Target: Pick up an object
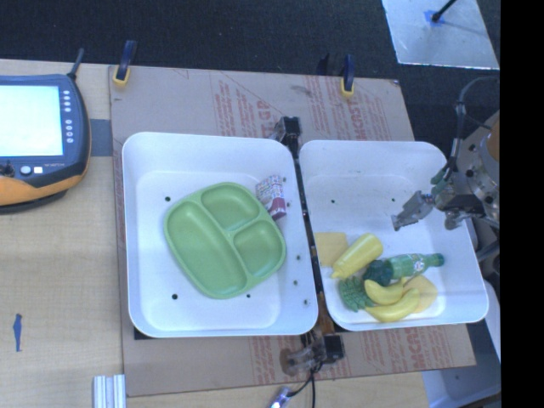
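The gripper (422,209) is seen over the right bin (374,164), near its right wall; whether it is wide or narrow cannot be told, and nothing is seen held. Below and to the left of it, the objects are heaped together: a yellow corn cob (357,256), a green bottle (406,266), a banana (398,300) and a yellow block (330,246), touching or overlapping. Far to its left, in the left bin (144,155), a green divided plate (224,240) and a small can (273,194) are laid.
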Motion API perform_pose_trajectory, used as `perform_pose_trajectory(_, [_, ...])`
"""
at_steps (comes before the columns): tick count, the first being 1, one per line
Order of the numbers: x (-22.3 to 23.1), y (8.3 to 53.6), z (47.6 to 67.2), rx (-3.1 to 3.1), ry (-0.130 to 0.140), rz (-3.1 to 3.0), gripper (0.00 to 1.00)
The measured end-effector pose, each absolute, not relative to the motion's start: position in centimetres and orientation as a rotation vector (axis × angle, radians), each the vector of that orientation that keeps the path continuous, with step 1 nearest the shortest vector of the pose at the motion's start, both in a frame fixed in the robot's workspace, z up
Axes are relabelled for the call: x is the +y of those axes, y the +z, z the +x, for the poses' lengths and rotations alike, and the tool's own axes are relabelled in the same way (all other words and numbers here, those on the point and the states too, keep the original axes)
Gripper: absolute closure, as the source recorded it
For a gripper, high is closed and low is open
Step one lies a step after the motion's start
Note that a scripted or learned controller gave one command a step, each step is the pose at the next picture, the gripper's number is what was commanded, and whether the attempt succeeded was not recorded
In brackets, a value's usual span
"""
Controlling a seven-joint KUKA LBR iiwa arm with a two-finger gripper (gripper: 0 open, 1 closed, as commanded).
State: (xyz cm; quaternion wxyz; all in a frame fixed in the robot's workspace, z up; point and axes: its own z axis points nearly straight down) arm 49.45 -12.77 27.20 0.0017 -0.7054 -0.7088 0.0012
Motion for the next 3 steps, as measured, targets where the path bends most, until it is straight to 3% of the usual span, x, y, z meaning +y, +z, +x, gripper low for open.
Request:
perform_pose_trajectory(1, [-9.7,19.0,50.5,-2.225,0.007,-2.212,0.00])
perform_pose_trajectory(2, [-9.9,9.1,49.2,-2.224,0.006,-2.211,0.00])
perform_pose_trajectory(3, [-10.0,10.1,49.2,-2.228,0.009,-2.207,1.00])
